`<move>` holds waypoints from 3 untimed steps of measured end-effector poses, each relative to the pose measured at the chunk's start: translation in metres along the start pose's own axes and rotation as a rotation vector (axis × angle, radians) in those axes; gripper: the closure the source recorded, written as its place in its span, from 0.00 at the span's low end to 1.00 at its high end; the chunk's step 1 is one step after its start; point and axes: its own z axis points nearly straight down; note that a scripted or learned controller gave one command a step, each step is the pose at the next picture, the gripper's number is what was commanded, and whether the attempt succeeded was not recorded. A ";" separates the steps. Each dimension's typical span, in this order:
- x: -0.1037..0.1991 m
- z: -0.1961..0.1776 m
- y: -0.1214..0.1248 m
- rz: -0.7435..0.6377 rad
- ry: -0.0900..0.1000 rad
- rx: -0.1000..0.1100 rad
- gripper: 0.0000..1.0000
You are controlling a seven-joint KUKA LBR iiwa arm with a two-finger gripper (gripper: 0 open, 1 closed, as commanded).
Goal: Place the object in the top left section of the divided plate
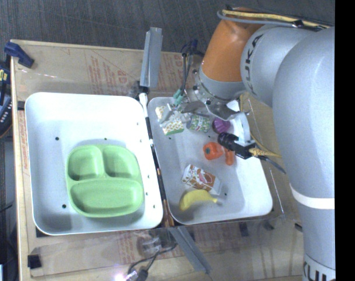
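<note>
The arm is down over the far end of the right bin (256, 206), gripper (192, 107) buried among small packets (173, 123); what it will lift I can't tell, nor can I tell how it is set. Nearest it: two snack packets, then a purple piece (221, 124), an orange toy (212, 151), one printed pouch (198, 178), and farthest off, one banana (196, 199). Well away sits one green divided plate (104, 180) in the left bin (43, 116), three sections. Best play: secure one item cleanly, lift clear of the bin wall, and release low over the top-left section.
</note>
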 end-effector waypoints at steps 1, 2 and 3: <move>0.075 0.017 -0.043 -0.389 0.001 0.002 1.00; 0.131 0.017 -0.043 -0.718 0.001 0.003 1.00; 0.208 0.051 -0.058 -1.053 0.001 0.002 1.00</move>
